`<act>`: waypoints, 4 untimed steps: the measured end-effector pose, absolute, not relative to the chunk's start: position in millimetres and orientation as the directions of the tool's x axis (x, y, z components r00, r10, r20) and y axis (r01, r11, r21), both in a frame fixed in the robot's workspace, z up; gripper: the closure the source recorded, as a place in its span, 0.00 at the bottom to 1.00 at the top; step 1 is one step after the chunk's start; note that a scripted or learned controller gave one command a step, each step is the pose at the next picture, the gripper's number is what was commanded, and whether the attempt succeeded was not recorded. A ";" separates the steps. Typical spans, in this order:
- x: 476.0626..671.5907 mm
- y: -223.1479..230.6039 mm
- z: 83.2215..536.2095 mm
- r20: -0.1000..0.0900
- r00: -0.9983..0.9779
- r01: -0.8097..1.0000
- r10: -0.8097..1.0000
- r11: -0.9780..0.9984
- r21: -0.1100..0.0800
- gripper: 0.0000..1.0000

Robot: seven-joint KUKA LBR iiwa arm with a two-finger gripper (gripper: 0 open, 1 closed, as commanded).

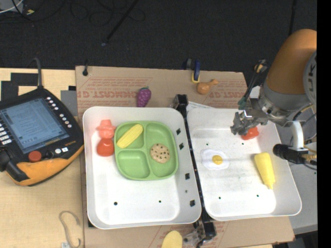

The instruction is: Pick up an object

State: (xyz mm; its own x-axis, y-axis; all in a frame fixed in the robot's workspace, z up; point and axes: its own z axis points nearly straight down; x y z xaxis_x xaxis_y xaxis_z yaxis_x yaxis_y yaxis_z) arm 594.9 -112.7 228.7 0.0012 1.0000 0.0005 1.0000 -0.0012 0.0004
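The wooden desk (36,205) carries a flat brown cardboard sheet (165,84) on which two shallow white plastic bins sit side by side. The left bin (134,211) holds a green three-compartment plastic tray (135,167); a yellow toy corn cob (129,135) lies in its far-left compartment and a round chocolate-chip toy cookie (160,152) in its right one. An orange-pink toy figure (105,138) stands just left of the tray. The right bin (248,200) holds a yellow toy squeeze bottle (265,170) near its right wall, a toy fried egg (215,159) left of centre, and a small red-orange toy piece (251,133) at the far side. The grey arm with its orange band (292,66) reaches in from the right; its pincer (241,125) sits directly over and touching that red-orange piece, but whether it is clenched or released I cannot tell. A black-and-orange control pendant (36,136) rests on the desk at left.
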 end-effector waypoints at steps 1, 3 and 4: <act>615.2 -72.5 227.7 0.002 -0.003 1.000 1.000 0.003 0.000 1.00; 631.7 -9.9 234.1 0.001 0.001 1.000 1.000 -0.001 -0.003 1.00; 635.3 -6.6 217.4 0.000 -0.002 1.000 1.000 0.002 -0.004 1.00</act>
State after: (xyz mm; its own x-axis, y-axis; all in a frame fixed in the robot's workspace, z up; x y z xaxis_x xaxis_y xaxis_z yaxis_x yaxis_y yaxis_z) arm 635.3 -6.6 217.4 -0.0017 1.0000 -0.0002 1.0000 0.0017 -0.0044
